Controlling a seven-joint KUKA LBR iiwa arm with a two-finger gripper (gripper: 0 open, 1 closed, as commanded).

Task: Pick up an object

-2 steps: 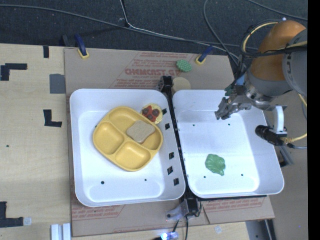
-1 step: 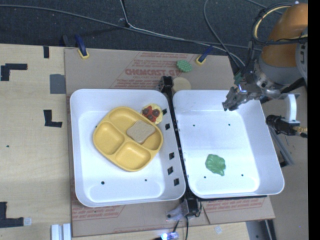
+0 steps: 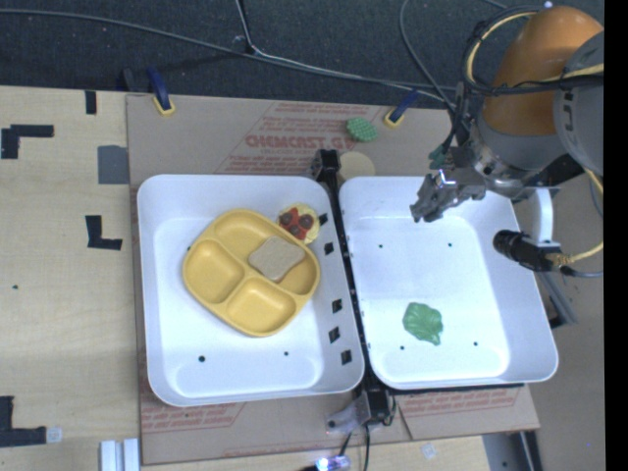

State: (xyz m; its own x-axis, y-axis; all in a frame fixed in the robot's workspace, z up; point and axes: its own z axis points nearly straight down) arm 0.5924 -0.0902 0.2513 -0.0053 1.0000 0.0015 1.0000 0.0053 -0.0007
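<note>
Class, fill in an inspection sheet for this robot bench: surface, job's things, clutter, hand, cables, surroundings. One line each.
Surface: cardboard sheet on a wooden bench, bearing the left bin and right bin side by side.
Job's things: green lump in the right bin; yellow divided plate in the left bin, with a brown slice on it and a red-and-dark piece at its rim.
Clutter: small green item on the cardboard behind the bins.
Hand: hand above the right bin's back part, nothing seen between its fingers.
Cables: a cable across the dark floor; loops at the arm.
Surroundings: black tape marks on the bench.
</note>
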